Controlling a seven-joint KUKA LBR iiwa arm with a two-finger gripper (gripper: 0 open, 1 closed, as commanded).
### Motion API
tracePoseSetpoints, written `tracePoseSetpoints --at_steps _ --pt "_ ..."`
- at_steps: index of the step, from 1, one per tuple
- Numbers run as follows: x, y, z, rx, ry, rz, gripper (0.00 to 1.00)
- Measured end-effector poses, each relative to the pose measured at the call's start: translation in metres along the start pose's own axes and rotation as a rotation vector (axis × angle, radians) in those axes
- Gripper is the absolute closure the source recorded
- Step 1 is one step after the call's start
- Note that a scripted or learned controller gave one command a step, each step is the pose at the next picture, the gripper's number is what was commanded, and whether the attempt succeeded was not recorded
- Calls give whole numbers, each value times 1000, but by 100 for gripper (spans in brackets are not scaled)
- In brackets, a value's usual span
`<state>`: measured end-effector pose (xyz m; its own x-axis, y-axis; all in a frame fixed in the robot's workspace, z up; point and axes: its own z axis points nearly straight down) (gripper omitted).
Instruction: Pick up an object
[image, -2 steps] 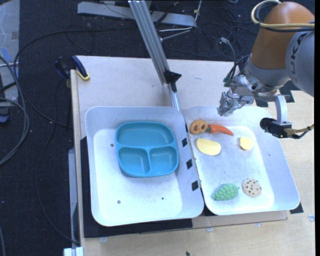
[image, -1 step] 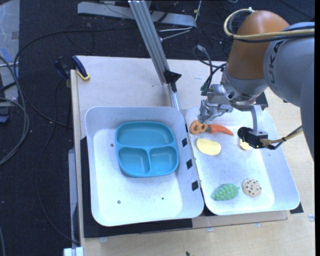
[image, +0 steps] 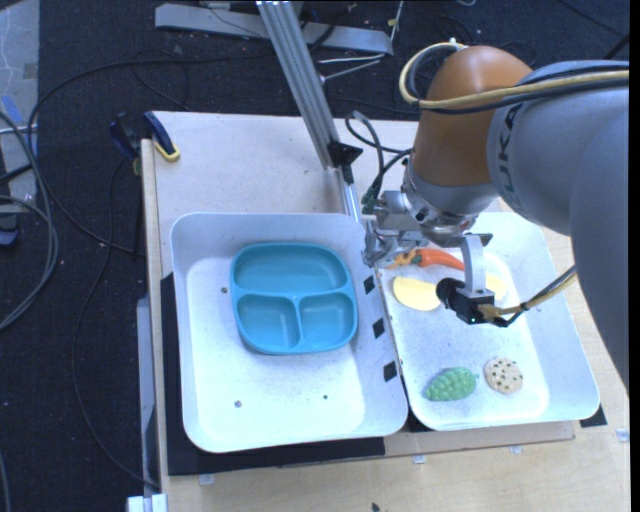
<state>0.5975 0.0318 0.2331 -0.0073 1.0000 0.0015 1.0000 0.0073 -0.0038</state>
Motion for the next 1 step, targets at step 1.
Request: tracePoseSetpoints --at_steps 1 --pt "42 -19 4 -1 0 0 100"
